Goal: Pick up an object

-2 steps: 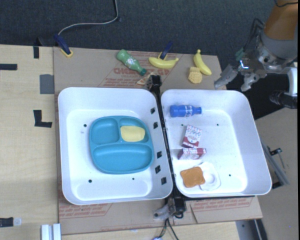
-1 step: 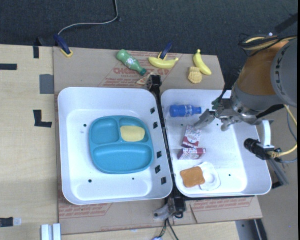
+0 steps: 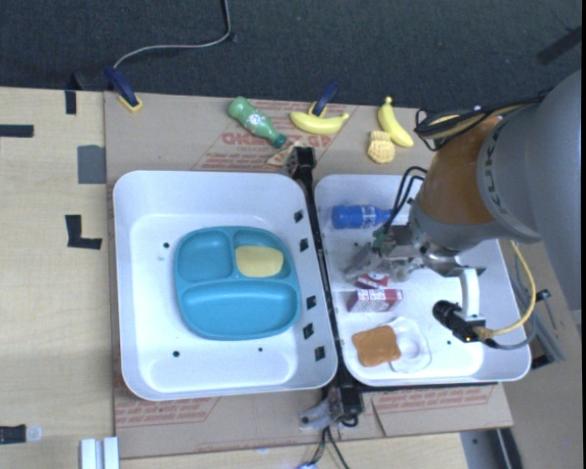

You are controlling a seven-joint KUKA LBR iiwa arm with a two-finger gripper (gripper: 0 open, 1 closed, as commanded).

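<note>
Camera view, from above at a slant. Two shallow white plastic bins sit side by side so objects can pass between them. The left bin [image 3: 137, 262] holds a blue sectioned plastic tray [image 3: 225, 296] with a yellow rounded toy piece [image 3: 259, 261] in its upper right compartment. The right bin [image 3: 503, 355] holds the candidates for picking: a blue bottle lying on its side [image 3: 356, 217], a red-and-white packet [image 3: 376, 293] and a brown toast-like slice [image 3: 375, 345] on clear wrapping. The grey two-finger gripper [image 3: 383, 250] hangs between bottle and packet, probably lowered for a grasp; whether the jaws are spread or closed cannot be told. A green toy bottle [image 3: 257, 121] and two yellow toy bananas [image 3: 317, 121] [image 3: 395, 125] lie behind the bins.
</note>
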